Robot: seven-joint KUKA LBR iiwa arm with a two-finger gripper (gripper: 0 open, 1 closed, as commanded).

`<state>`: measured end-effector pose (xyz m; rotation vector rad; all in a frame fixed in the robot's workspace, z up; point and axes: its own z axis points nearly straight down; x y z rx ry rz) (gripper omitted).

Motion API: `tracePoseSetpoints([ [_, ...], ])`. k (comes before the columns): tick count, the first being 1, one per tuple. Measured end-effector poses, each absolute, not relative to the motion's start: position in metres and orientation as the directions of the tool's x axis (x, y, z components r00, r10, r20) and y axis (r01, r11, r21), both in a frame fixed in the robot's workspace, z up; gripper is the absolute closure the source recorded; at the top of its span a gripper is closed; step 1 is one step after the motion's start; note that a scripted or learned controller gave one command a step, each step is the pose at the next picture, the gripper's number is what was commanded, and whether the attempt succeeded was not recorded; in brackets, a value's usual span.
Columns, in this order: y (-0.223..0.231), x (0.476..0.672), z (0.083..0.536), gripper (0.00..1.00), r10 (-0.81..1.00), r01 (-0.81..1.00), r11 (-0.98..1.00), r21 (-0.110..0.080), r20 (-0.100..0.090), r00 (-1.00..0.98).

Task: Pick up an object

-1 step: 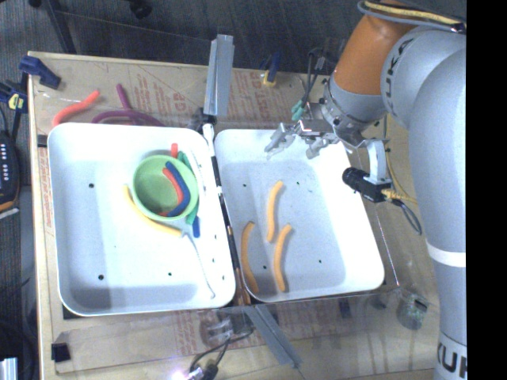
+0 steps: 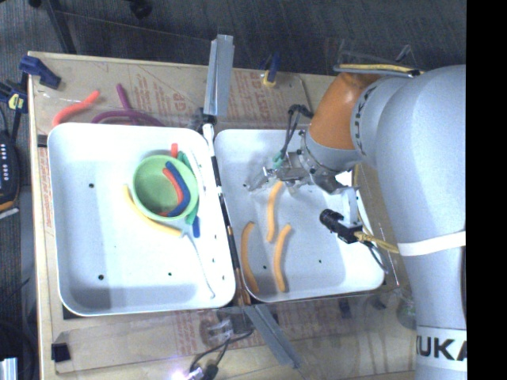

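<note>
- Camera view, looking down at a slant: the grey arm [image 2: 412, 157] reaches in from the right over the right bin [image 2: 325, 264], with its orange band [image 2: 337, 113] above that bin's far right corner.
- The gripper [image 2: 273, 174] hangs low over the far half of the right bin. Whether it is spread or pressed together cannot be told from this angle.
- Three orange curved pieces, the task's likely things, lie on the right bin's white floor.
- The far orange piece [image 2: 272, 212] runs near to far, with its far end right at the gripper (touching or gripped, it cannot be made out).
- The right orange piece [image 2: 281, 256] lies just nearer than that one, toward the bin's near wall.
- The left orange piece [image 2: 248, 256] lies close along the bin's left wall, beside the right orange piece but apart from it.
- The left bin [image 2: 95, 236] holds a green bowl [image 2: 154, 184] in its far half, toward its right wall.
- A red curved piece [image 2: 173, 174] and a blue curved piece [image 2: 184, 194] lie inside the bowl, and a yellow piece [image 2: 154, 218] shows under its near rim.
- On the bench [image 2: 142, 324], beyond the left bin, lie a purple hose [image 2: 127, 117] and a red-orange tool [image 2: 75, 108] (both outside the bins).
- A blue clamp [image 2: 38, 70] sits at the bench's far left corner.
</note>
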<state>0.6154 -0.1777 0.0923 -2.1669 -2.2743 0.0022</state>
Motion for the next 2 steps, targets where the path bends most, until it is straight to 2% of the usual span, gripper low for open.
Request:
tracePoseSetpoints([
  [1,-0.178,0.615,0.102,1.0,0.999,0.999,0.053,-0.004,-0.002,-0.053],
  [2,-0.114,0.614,0.232,1.0,0.963,0.963,0.27,-0.001,0.0,-0.27],
])
